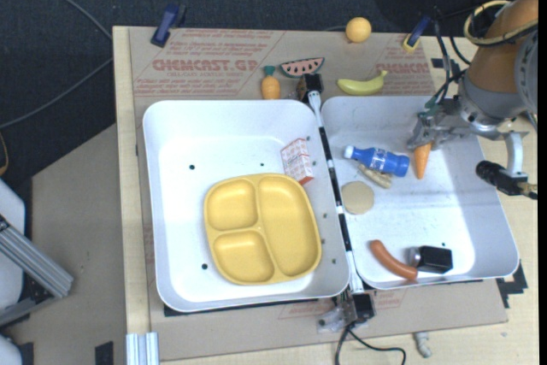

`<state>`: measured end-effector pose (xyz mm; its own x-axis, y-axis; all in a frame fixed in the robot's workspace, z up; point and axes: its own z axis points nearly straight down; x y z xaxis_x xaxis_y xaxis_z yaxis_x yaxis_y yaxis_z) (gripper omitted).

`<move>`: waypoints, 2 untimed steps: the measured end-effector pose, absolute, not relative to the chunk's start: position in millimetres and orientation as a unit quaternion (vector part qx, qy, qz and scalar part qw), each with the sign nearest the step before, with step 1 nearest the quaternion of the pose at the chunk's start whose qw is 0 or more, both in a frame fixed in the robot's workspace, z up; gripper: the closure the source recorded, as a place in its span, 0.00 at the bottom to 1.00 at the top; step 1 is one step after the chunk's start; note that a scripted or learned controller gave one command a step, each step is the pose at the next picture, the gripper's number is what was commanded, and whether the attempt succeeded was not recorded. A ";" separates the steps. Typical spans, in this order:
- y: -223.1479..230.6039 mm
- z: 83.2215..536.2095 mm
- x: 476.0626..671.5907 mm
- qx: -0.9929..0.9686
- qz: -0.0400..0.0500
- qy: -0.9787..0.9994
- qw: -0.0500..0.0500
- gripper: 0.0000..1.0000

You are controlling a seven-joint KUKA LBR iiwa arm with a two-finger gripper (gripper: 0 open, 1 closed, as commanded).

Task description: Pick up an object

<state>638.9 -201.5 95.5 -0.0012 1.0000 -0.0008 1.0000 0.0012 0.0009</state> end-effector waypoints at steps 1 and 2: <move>-150.5 86.2 629.0 0.707 0.001 0.707 0.001 1.00; -95.7 119.1 621.5 0.706 0.000 0.708 -0.001 1.00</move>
